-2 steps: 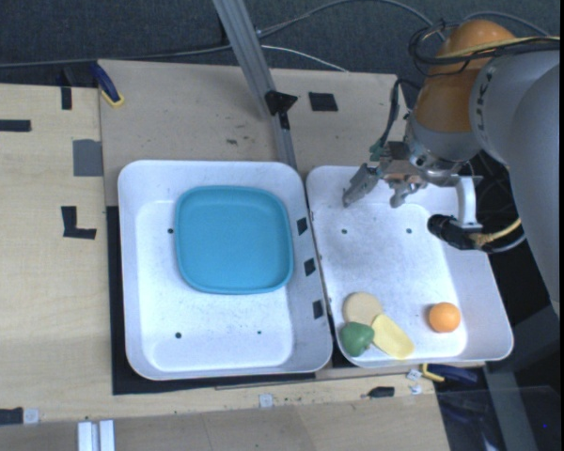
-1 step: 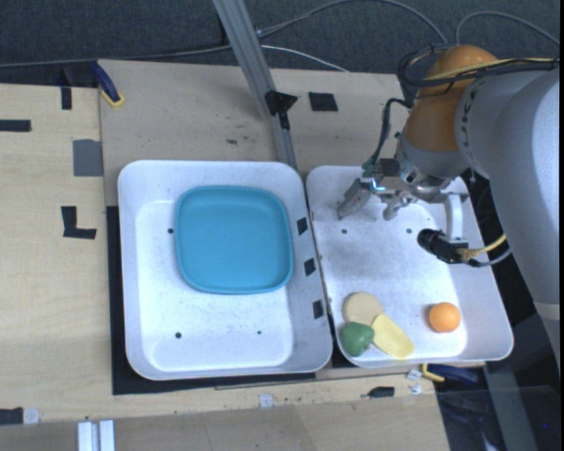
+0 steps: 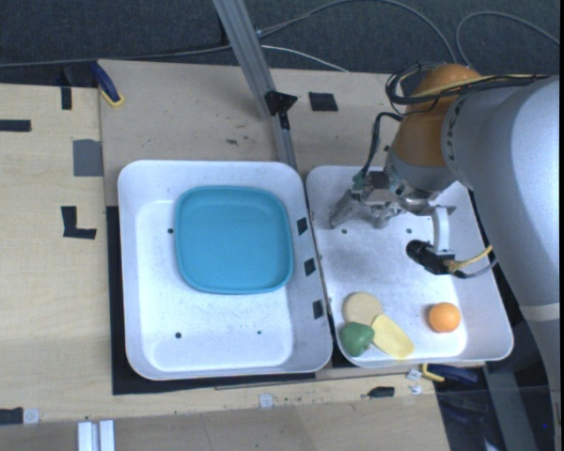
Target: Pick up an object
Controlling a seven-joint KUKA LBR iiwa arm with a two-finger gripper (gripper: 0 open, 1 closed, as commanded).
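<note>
Orange ball (image 3: 443, 318) lies in right bin (image 3: 479, 346); hand (image 3: 357, 209) open, holding nothing.

The arm (image 3: 517, 158) is smooth rounded grey with an orange band (image 3: 432, 125) above the wrist, black cables looped around it, and what looks like a metallic gripper (image 3: 357, 209).

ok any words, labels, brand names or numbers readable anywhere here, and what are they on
None: no text can be read in the camera view.
The blue plate, the two white bins, the orange ball and the yellow and green pieces are plain.
The black patches on the bench are blank tape, not signs.
</note>
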